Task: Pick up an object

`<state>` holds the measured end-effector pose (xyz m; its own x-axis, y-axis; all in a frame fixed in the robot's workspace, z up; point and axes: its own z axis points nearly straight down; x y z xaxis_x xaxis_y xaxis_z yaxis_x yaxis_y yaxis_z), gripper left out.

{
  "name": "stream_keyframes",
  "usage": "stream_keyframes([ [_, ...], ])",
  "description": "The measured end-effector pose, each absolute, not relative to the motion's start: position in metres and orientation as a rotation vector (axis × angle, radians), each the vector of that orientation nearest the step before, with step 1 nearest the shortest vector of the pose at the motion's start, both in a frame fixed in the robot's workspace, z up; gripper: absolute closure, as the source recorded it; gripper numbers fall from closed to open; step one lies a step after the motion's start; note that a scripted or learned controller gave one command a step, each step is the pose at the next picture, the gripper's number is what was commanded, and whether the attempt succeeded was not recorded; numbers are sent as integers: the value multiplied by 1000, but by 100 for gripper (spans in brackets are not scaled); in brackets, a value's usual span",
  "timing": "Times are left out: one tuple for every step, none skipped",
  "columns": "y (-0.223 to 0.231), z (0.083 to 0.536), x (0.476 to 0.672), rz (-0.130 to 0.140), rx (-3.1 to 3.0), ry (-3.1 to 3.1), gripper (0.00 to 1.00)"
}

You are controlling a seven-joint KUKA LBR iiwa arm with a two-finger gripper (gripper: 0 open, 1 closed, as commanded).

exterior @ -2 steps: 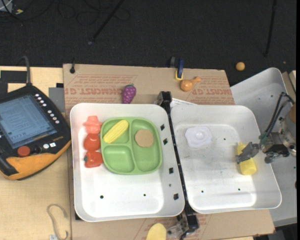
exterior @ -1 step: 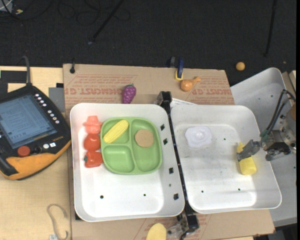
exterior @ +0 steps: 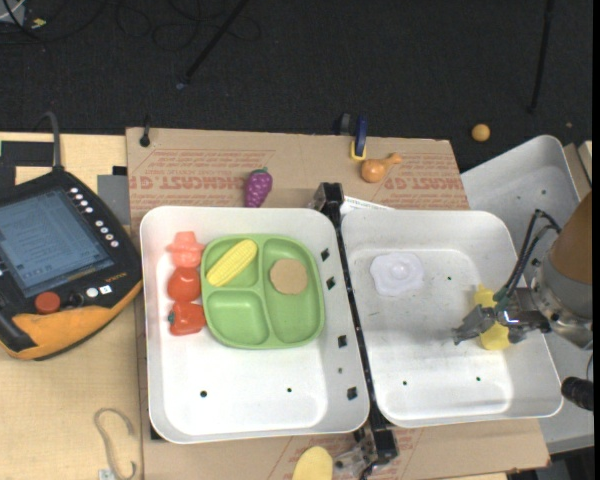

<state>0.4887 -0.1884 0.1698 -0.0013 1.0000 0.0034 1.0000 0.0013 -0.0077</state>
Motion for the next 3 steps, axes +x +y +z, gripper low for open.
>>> stream_keyframes([
  [-183, 126, 490, 4, -2214, -2218, 0],
  [-181, 86, 490, 1, -2218, -2220, 0],
  [-183, 99, 491, -2, -2227, -2218, 100],
])
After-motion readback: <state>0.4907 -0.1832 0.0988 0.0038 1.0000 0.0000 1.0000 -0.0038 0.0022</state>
